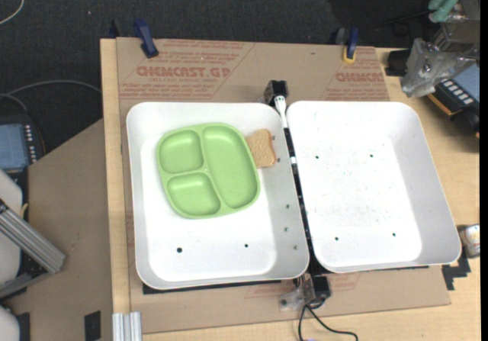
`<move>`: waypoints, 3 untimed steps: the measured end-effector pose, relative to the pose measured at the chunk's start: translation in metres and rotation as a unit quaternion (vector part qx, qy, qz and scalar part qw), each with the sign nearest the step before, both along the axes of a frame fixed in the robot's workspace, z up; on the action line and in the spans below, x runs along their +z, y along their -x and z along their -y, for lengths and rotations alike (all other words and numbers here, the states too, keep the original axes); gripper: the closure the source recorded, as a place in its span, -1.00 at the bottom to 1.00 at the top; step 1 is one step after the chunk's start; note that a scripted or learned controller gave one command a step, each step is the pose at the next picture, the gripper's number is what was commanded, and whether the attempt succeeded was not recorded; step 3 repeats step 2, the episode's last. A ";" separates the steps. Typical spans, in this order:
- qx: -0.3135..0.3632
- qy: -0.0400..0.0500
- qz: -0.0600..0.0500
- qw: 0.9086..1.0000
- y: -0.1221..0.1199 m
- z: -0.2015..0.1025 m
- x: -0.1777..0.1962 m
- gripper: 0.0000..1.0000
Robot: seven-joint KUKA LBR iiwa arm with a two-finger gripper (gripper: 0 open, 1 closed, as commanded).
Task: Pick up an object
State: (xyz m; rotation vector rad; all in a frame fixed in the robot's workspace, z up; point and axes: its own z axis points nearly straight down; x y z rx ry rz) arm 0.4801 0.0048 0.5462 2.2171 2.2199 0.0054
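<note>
A light green divided plate [207, 170] with three compartments lies in the upper part of the left white bin [206, 255]. A small tan, cracker-like piece [263, 148] rests against the plate's right rim, close to the bin's right wall. A grey metal assembly with cables, apparently my gripper [427, 69], sits at the far upper right. It is beyond the back right corner of the right white bin [366, 187] and well away from both objects.
The two bins sit side by side on a cardboard sheet [191, 65], held by blue clamps [145, 38] at the back. A black clip [276, 91] marks the seam between the bins. Cables and equipment lie off the bench at the left and upper right.
</note>
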 end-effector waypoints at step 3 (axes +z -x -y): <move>0.000 -0.001 0.000 1.000 0.000 -0.064 -0.094 1.00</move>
